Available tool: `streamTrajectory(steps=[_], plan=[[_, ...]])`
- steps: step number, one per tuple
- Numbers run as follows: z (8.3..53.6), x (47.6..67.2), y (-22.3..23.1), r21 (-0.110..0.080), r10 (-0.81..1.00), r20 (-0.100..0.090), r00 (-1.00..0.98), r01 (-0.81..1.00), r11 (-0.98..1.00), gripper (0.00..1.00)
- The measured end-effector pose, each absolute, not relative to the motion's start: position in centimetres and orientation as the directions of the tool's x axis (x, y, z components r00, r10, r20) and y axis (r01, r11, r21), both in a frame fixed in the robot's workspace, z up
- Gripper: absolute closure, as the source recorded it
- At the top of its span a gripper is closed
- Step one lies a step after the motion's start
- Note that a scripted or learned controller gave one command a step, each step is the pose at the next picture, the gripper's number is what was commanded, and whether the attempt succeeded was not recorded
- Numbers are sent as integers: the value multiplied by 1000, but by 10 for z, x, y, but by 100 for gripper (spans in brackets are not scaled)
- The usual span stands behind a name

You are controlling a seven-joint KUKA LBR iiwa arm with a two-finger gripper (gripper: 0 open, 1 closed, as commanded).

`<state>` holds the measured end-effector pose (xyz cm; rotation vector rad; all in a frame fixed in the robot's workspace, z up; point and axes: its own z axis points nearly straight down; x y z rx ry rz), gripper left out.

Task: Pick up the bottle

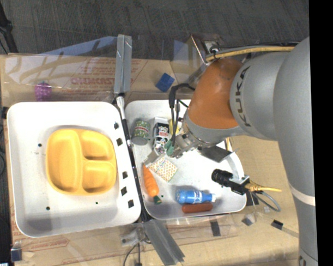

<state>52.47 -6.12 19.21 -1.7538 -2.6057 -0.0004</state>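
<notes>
Closest to the lens is the grey and orange arm (247, 99), reaching in over the right bin (235, 154) with its gripper (173, 149) low above the bin's middle; whether the jaws are apart or together I cannot tell. The bottle (195, 197), blue with a pale cap, lies on its side near the bin's front edge, apart from the gripper. Just beside it, between it and the front wall, lies a brown sausage-shaped piece (197, 208). That is the main risk: jaws closing along that line could take both things, or strike the wall before reaching the bottle. Being round and lying flat, the bottle would probably roll away from an off-centre pinch. A carrot (151, 182) lies near the bottle toward the bin's left wall, and a dotted packet (163, 169) sits almost under the gripper, so a straight descent would likely catch the packet instead. Counted: one bottle, one brown piece, one carrot, one packet, one can (141, 130) and one small carton (162, 130) at the far left corner, one yellow tray (80, 160) in the left bin (26, 189), one blue block (165, 82) on the surface behind, two bins.
</notes>
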Motion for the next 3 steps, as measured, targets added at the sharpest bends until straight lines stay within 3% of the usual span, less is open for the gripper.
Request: streamTrajectory(steps=[1, 2, 3], plan=[[125, 479, -107, -4, 973, 3, -230, 973, 230, 0], [91, 477, -141, -2, 964, 3, -266, 964, 266, 0], [101, 477, -141, -3, 963, 4, -271, 963, 271, 100]])
